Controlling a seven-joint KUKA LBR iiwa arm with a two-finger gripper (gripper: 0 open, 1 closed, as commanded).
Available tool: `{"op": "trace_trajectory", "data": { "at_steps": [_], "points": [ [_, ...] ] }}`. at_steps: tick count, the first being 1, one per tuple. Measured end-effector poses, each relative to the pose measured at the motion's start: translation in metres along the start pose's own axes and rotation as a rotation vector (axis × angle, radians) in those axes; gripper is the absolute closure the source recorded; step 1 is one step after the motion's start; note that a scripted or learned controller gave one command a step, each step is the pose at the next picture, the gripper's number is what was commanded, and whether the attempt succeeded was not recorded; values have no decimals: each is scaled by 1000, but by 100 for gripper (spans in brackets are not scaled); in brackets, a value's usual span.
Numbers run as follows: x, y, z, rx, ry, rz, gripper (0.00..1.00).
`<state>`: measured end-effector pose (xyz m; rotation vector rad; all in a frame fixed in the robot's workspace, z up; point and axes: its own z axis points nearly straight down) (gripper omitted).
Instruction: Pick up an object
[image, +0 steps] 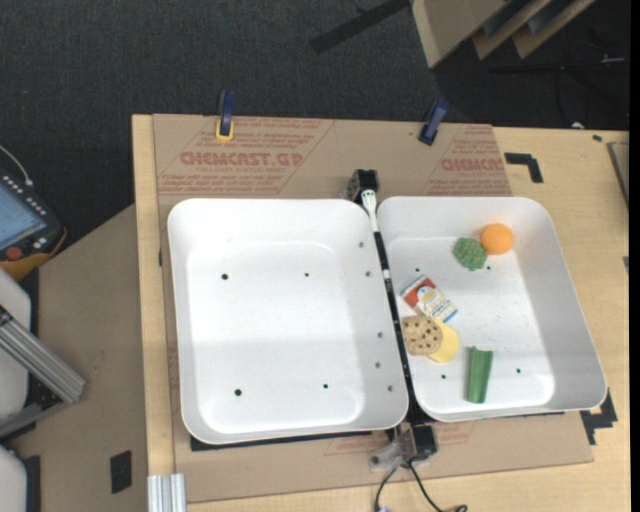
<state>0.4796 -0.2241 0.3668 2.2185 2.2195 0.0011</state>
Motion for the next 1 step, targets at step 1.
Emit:
{"op": "trace_trajectory", "data": {
  "at_steps": [1],
  "points": [
    [0, 0, 0, 0, 0, 0, 100]
  ]
}}
